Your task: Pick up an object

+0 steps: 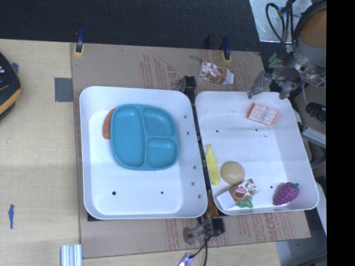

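1. Jaws point(273, 87), metal, spread wide and holding nothing, I see at the right bin's point(288, 148) far edge.
2. Flat pink packet point(262, 114) lies just near of them.
3. Knobbly purple grapes point(285, 193) sit near-right.

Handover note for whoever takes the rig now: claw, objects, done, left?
Claw: open, holding nothing, above the right bin's far rim.
Right bin: pink packet closest to the claw; banana, round bun, printed carton, purple grapes along the near side.
Left bin: blue divided plate over an orange item.
Done: nothing picked.
Left: the whole pick.
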